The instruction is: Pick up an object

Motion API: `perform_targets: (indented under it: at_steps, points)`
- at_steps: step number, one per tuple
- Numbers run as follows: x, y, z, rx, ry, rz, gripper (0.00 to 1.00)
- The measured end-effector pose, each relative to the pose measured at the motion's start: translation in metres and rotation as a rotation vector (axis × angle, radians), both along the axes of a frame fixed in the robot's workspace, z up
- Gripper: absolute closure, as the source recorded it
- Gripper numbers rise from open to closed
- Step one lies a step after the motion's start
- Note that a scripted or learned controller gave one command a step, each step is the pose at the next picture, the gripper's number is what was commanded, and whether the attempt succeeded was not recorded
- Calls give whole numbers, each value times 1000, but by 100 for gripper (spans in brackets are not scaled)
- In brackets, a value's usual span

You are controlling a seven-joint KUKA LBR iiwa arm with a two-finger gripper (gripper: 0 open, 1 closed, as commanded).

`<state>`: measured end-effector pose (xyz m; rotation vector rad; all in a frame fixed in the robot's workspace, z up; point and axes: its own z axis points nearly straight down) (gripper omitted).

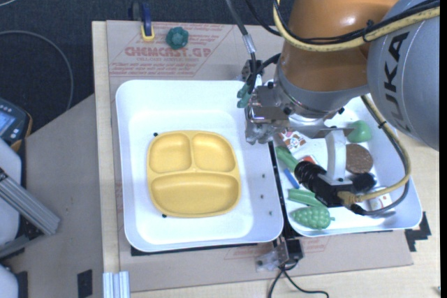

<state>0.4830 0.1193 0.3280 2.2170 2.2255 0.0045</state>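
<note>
Orange wrist band (335,3) hides my end effector (269,123) over the right white bin (408,216); its opening I cannot tell. I should centre above the knobbly green plastic toy (311,218) at the near wall, then descend straight.

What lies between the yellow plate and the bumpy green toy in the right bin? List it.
Camera view: only white floor of the left bin, with small dark specks, and the bins' adjoining rims separate yellow plate from green toy.
</note>
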Motion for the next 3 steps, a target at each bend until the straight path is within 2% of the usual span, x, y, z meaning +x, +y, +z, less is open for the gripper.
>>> perform_targets:
  at_steps: [1,2,3]
  points:
    - [59,-23,-61,-3,6,-7,100]
    - [57,-22,-48,-2,3,-4,100]
    - [-7,28,-51,0,9,3,100]
